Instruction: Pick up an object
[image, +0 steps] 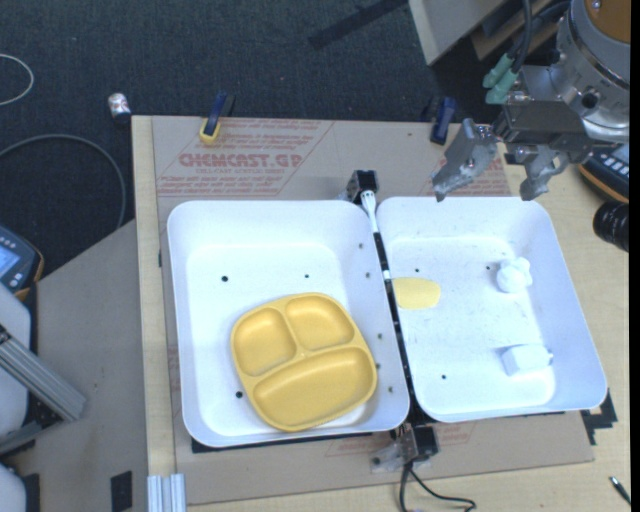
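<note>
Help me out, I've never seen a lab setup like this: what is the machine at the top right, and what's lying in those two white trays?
The picture comes from one fixed camera above the bench, looking down at a slant. The machine is a robot arm reaching in from the right. At its end is a two-finger pincer, open and holding nothing, hovering over the far edge of the right bin. The left bin holds a yellow divided plate with three compartments. The right bin holds a flat yellow piece near the shared edge and two small white objects, too pale to identify. The arm's job is to pick up one object.
</note>
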